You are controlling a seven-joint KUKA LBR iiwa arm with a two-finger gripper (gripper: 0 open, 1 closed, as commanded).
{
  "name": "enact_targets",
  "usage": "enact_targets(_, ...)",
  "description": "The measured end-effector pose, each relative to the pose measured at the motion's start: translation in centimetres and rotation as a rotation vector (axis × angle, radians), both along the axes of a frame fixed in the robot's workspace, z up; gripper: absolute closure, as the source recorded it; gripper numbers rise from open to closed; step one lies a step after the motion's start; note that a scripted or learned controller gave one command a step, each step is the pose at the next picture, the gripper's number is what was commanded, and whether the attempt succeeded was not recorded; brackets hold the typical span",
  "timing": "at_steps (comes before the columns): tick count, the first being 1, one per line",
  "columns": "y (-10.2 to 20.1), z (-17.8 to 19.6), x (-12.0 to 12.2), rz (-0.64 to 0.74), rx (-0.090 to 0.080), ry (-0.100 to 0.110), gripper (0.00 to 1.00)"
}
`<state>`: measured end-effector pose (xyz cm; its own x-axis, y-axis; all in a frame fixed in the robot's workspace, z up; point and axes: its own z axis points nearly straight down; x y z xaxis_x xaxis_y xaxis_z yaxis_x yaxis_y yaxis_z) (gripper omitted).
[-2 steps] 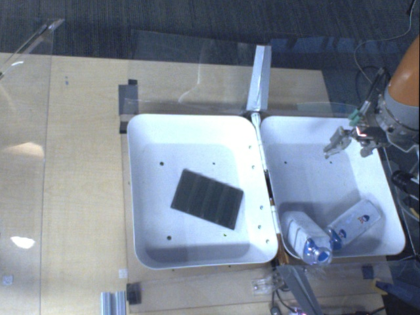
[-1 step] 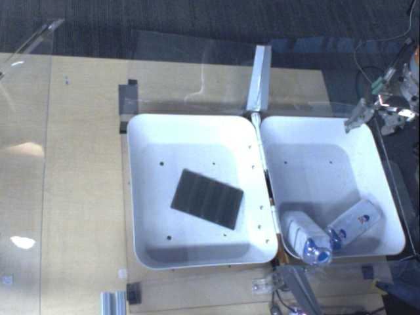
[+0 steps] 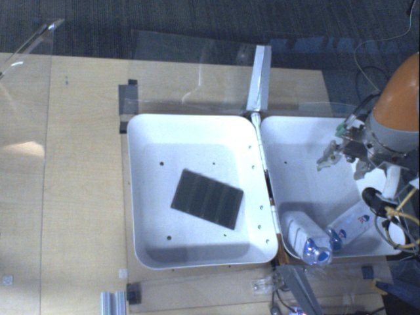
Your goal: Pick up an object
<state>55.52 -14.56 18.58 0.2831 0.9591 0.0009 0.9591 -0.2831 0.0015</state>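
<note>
Looking over the setup, biggest stuff first:

Bench (image 3: 65, 176): pale wood, two white bins side by side on it, with clear sheets standing around the edges.

Left bin (image 3: 147, 136): holds one flat dark ribbed rectangle (image 3: 207, 199) lying skewed near the middle, well clear of every wall.

Right bin (image 3: 295, 143): a clear plastic bottle (image 3: 315, 238) with a blue cap lies on its side against the near wall, toward the near-left corner. Something else, clear with blue on it (image 3: 346, 227), lies just beside it.

Arm (image 3: 400, 104): orange band over the right bin's far-right part, reaching in from the right.

Gripper (image 3: 346, 156): hangs over bare bin floor, apart from the bottle. Honestly can't tell how the claw is set.

Doing the step well: I'd guess the bottle is the likely target, being nearest. Come down over its middle and close across the narrow width, not the length. It's round and slick, so it could roll or squirt out. The bin wall right behind it crowds one side.

Hard to make out: whether the blue-marked piece is a second bottle or a wrapper. The arm and cables (image 3: 394, 222) cover the bin's right side, so anything there is hidden.
</note>
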Motion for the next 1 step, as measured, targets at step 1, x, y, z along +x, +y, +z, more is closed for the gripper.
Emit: enact_targets(1,1.63,-9.63,-4.90,0.269,-0.003,-0.012,0.00)
